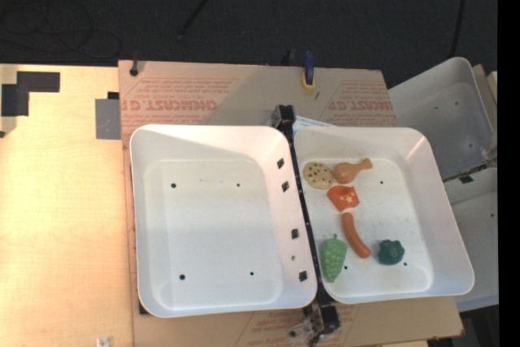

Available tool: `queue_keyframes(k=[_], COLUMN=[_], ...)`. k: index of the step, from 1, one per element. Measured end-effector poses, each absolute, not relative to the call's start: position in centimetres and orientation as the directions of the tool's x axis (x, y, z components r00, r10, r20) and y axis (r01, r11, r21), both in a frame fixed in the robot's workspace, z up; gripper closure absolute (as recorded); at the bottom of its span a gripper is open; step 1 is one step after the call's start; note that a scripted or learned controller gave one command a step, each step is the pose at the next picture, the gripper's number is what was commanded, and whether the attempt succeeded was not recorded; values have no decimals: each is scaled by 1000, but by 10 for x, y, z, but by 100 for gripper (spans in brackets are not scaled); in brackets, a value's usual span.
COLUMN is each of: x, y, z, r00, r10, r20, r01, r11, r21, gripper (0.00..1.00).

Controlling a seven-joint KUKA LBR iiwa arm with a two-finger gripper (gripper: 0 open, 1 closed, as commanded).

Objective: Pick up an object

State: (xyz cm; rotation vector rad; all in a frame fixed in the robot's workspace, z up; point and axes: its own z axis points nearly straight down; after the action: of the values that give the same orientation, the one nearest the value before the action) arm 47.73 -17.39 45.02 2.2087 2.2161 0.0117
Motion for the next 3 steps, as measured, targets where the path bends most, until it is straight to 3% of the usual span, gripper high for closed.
queue_keyframes(k=[1,2,3], x=[477,486,514], y=[-94,-12,48], z=[543,445,312], r00=[-9,-8,-5], r10=[1000,1000,1000], r20=[0,2,0], r01=[1000,1000,1000], r11=[9,8,5], r21=[9,-13,-19], gripper=[100,100,100])
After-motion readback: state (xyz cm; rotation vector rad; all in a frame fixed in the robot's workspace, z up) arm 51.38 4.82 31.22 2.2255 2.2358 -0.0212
